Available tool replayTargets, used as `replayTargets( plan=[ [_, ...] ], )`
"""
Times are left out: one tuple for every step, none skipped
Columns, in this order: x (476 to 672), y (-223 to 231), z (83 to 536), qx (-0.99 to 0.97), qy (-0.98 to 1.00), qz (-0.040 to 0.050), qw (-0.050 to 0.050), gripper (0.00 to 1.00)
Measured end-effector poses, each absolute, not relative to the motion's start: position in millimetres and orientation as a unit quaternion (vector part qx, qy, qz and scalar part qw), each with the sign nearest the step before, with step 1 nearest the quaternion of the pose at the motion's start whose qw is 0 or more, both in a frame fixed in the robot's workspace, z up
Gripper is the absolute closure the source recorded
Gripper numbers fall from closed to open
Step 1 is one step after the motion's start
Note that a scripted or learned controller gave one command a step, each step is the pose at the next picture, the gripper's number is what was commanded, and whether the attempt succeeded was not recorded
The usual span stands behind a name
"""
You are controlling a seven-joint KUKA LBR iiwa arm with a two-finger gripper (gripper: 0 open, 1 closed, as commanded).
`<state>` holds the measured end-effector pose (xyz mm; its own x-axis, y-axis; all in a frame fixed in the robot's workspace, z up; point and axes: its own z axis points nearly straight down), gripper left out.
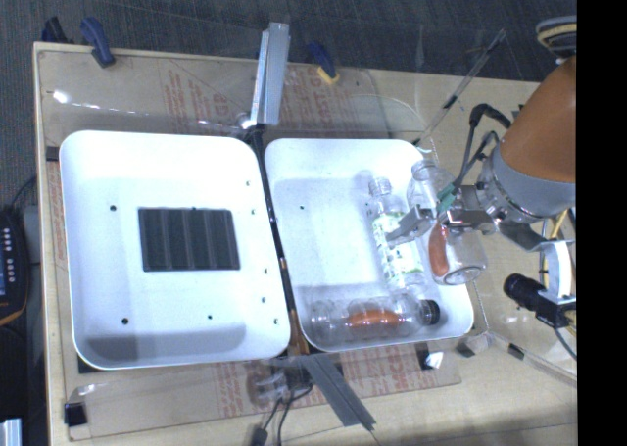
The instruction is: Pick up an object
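Bench (147, 81): pale board, seen from above at a slant, with blue clamps along the far edge.
Left bin (88, 170): shallow, white, with a dark ribbed panel (189, 239) lying flat near its middle.
Right bin (313, 170): shallow, white, set just beside the left bin.
Bottles: three clear plastic ones in the right bin. One (392, 233) lay lengthwise down the middle-right, white label showing. Another (372, 316) lay along the near wall, dark cap pointing right, orange contents inside. A third (451, 253) with orange contents sat against the right rim, tilted, just under the arm's wrist.
Arm (544, 140): grey with an orange band, reached in from the right over the right bin's far right corner.
Gripper (423, 219): sat low over the right side of the right bin, close by the upper end of the lengthwise bottle. Finger spread could not be told; nothing clearly seen held.
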<state>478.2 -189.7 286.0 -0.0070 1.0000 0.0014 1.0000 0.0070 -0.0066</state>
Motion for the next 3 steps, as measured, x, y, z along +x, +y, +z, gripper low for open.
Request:
replayTargets(
  plan=[
    [516.5, -210, 213, -0.692, -0.722, 0.0023, 0.003, 0.0],
    [532.1, -211, 206, -0.689, -0.725, 0.0014, 0.001, 0.0],
    [550.0, -210, 181, -0.67, -0.742, 0.0012, 0.002, 0.0]
  ],
)
